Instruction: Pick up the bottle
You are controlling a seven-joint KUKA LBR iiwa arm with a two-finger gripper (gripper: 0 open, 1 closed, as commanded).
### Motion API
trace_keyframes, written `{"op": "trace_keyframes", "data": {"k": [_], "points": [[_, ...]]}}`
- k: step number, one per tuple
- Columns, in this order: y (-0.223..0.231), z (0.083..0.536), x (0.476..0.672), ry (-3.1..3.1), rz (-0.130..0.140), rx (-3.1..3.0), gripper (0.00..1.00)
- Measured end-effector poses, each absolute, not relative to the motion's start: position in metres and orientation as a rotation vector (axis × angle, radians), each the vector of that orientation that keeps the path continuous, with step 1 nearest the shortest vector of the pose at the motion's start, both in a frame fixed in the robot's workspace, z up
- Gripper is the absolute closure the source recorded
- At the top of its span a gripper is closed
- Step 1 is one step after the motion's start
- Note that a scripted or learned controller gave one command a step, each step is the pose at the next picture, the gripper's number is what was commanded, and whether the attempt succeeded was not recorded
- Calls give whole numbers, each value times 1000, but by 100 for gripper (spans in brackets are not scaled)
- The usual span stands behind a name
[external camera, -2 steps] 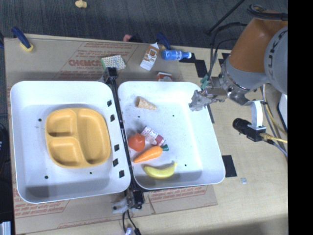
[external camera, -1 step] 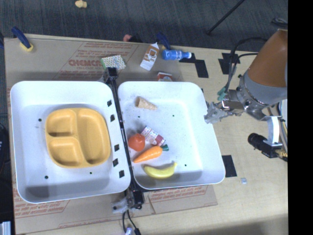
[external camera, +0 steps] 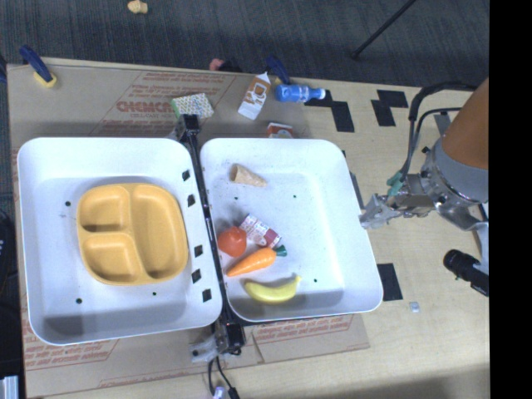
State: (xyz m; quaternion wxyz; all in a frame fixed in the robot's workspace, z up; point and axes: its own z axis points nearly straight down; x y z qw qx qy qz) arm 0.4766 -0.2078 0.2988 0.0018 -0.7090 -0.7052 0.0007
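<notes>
Banana (external camera: 272,289), carrot (external camera: 251,262), tomato (external camera: 232,242) share right bin (external camera: 332,173).

the bottle (external camera: 298,94) is small and blue, with a pale, whitish end pointing toward the right of the camera view. it lies on its side on the bench, outside both bins, just beyond the far rim of the right bin (external camera: 274,145). its long axis runs roughly left to right. a small carton (external camera: 254,96) lies just beside it on the left, and nothing is gripping or touching the bottle from above.
</notes>
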Motion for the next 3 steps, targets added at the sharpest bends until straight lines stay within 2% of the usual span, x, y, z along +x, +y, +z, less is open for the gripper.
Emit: {"op": "trace_keyframes", "data": {"k": [1, 2, 3], "points": [[-210, 220, 476, -2286, 4, -2150, 100], [-210, 217, 476, -2408, 2, -2008, 100], [-211, 228, 477, -2257, 2, -2184, 100]]}}
